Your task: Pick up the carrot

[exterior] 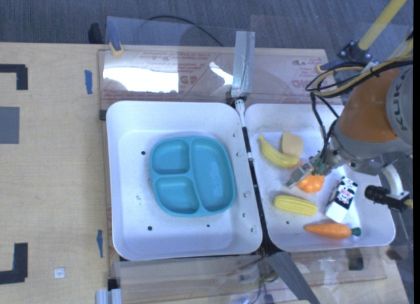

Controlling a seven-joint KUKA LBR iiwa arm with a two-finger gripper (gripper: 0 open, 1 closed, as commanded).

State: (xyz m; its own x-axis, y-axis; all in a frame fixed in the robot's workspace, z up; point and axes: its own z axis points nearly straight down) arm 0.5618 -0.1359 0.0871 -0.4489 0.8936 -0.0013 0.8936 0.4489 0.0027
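Observation:
The carrot [327, 230], orange with a small green stub at its right end, lies flat near the front edge of the right bin [384, 237]. My gripper [306, 173] hangs over the middle of that bin, well behind and slightly left of the carrot. It sits right above a small round orange fruit [312, 184] and touches or nearly touches it. The grey arm with its orange band [367, 115] comes in from the right.
In the right bin there are also a yellow banana [275, 153], a pale yellow block [292, 144], a corn cob [294, 205] and a black-and-white carton [341, 199] just behind the carrot. The left bin [125, 165] holds a blue divided plate [193, 174].

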